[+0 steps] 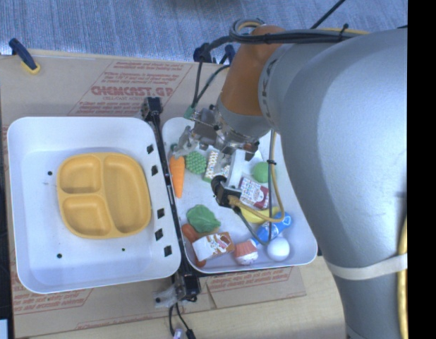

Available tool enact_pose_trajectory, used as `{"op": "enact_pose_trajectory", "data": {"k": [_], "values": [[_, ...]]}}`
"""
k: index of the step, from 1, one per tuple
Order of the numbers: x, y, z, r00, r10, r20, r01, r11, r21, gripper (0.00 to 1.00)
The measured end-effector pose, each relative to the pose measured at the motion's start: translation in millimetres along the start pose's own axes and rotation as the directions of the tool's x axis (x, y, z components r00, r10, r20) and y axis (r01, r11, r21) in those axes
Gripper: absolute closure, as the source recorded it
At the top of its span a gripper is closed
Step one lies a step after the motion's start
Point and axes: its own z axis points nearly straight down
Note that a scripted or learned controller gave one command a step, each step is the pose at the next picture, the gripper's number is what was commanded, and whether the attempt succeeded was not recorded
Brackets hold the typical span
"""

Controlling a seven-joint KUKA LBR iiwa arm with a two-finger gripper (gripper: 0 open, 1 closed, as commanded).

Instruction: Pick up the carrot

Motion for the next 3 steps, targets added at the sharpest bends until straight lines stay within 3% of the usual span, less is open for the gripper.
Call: {"op": "enact_pose_trajectory", "data": {"k": [3], "values": [[0.0, 0.0, 0.0, 1.000, 0.000, 0.000, 0.000, 1.000, 0.000, 0.00]]}}
